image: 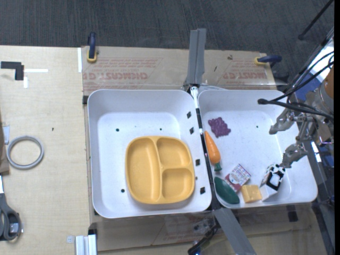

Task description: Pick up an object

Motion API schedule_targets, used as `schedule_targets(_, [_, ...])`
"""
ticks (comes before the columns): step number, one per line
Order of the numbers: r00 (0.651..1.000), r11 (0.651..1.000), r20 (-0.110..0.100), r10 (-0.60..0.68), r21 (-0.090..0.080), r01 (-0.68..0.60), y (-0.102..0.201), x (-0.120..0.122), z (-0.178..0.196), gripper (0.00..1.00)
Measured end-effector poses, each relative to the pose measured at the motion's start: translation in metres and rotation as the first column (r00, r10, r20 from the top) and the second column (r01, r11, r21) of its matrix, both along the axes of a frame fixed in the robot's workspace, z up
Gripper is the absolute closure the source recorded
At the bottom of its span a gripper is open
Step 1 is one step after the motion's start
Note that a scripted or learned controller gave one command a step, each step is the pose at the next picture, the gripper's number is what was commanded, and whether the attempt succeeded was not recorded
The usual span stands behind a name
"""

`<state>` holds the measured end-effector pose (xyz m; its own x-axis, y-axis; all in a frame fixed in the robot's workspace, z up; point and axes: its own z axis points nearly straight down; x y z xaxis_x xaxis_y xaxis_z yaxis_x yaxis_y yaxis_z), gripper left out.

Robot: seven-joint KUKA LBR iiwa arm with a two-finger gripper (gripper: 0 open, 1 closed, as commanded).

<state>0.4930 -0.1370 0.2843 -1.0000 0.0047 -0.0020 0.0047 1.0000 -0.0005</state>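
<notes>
Bench [42, 105]: pale wood, fills view-left. Brown cardboard [133, 70] w/ red print lies behind the bins.

Two white bins side by side. L bin [95, 158] holds a yellow plate [129, 166] w/ 3 compartments, sitting toward the near-right of that bin, nothing on it. R bin [249, 137] holds all the small objs, mostly along its view-left wall and near edge.

Gripper [285, 139] hangs over the view-right part of the R bin. Its 2 fingers [279, 125] are spread apart w/ nothing between them, so it's open and holding nothing. It's well apart from the carrot and grapes, nearer the yellow block.

Grey tape ring [24, 152] lies flat on the bench, view-left of the L bin. Scissors [8, 223] sit at the view-left edge, partly cut off.

Pickable objs in the R bin, big to small:
- Carrot [212, 149]: orange, green end pointing to the near side, just beside the wall btw the bins.
- Green piece [227, 192]: dark, oval, in the near-left corner, just below the carrot.
- Grapes [218, 126]: purple bunch, beyond the carrot, near it but apart.
- Yellow block [252, 194]: by the near edge, just beside the green piece.
- Packet [239, 174]: pink and white, tilted, just above the block; can't tell if they touch.

Two blue-yellow clamps [92, 47] [267, 60] pin the cardboard's far corners.
</notes>
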Motion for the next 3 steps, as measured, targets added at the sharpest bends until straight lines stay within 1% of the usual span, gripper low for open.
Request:
schedule_targets(1, [0.979,0.979,0.013,-0.203,0.000,0.203,-0.044,-0.003,-0.173,0.00])
schedule_targets(2, [0.943,0.943,0.001,-0.333,0.001,0.333,-0.038,0.036,-0.192,0.00])
schedule_targets(3, [0.865,0.865,0.001,-0.501,0.001,0.501,-0.057,-0.014,-0.192,0.00])
